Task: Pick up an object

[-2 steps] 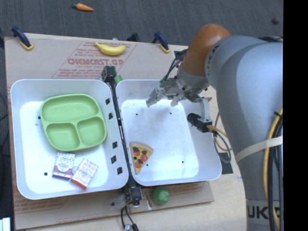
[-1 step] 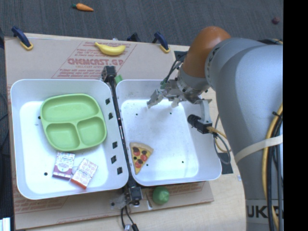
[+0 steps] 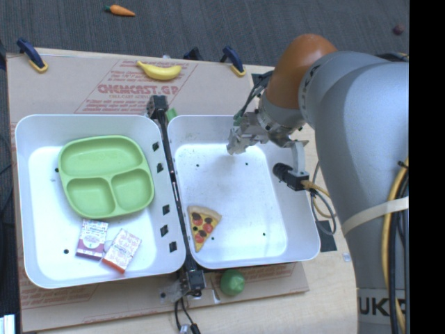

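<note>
My gripper (image 3: 237, 147) hangs over the far edge of the right white plastic bin (image 3: 295, 235); whether it is open or closed cannot be read from this view. Target: a flat toy pizza slice (image 3: 202, 226), tan crust, red topping with dark dots, lying at the bin's near-left corner, well apart from me. Expected handling: light, stiff, low-profile. Recommended hold: across the narrow tip or the crust edge.
</note>
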Robot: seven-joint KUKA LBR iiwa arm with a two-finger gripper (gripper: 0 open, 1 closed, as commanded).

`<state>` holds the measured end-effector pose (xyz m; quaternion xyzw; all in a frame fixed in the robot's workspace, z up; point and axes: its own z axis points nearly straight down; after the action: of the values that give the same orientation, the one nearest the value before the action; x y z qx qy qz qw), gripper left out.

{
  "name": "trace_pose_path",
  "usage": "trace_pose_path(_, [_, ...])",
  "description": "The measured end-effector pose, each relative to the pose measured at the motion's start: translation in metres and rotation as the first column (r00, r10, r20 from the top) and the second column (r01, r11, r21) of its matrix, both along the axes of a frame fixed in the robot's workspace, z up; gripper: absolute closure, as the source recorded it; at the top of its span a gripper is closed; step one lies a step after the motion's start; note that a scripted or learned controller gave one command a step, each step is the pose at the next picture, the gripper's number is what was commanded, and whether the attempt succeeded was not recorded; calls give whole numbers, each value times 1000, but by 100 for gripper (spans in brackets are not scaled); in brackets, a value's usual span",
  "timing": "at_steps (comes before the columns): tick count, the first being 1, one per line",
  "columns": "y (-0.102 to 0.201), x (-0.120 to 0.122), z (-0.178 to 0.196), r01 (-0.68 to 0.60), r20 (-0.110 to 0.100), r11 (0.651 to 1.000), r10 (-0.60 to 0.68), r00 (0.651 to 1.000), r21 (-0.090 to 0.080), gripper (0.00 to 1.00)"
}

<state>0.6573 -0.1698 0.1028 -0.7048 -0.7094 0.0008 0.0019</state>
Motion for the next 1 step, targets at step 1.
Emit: trace_pose_path(1, [0, 0, 0, 0, 0, 1000, 0, 1000, 0, 0])
